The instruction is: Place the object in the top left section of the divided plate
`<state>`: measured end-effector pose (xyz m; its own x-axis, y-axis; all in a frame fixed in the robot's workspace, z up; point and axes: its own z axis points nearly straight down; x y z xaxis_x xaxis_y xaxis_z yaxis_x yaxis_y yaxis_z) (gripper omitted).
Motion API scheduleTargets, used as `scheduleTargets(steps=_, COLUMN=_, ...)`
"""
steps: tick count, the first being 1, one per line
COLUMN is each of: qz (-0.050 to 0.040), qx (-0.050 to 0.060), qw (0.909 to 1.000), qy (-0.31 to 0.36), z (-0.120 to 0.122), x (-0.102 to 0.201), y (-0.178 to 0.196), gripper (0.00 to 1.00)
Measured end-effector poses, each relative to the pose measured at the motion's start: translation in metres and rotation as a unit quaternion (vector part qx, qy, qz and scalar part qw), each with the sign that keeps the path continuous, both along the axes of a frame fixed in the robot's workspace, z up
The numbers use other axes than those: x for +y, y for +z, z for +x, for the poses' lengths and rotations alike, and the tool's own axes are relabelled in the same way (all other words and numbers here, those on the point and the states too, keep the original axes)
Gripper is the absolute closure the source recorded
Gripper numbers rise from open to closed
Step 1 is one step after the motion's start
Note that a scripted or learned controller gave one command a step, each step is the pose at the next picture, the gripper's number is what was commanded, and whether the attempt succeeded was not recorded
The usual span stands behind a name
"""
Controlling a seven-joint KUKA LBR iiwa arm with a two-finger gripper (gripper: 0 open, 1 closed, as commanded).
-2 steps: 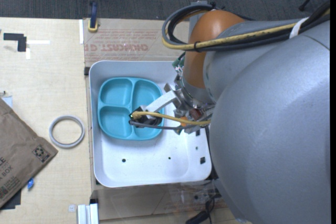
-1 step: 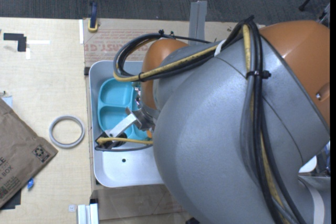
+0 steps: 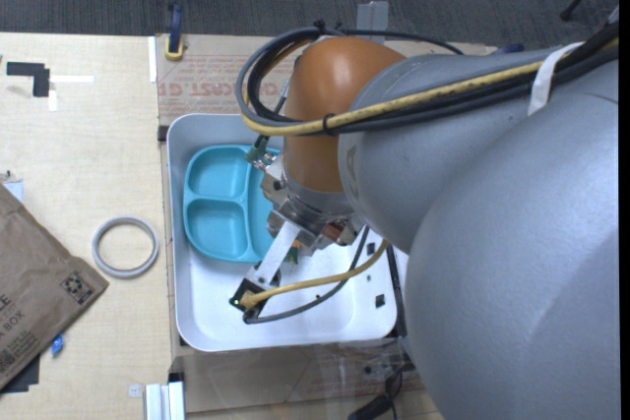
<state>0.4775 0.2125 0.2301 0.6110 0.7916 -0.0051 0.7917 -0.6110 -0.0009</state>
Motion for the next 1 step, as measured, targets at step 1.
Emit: scheduleTargets(steps=1, qz=-0.0002, qx=0.000, qw=0.9997, qy=-0.024, z=0.0057, x=-0.0180, y=0.0104, gripper=1.00)
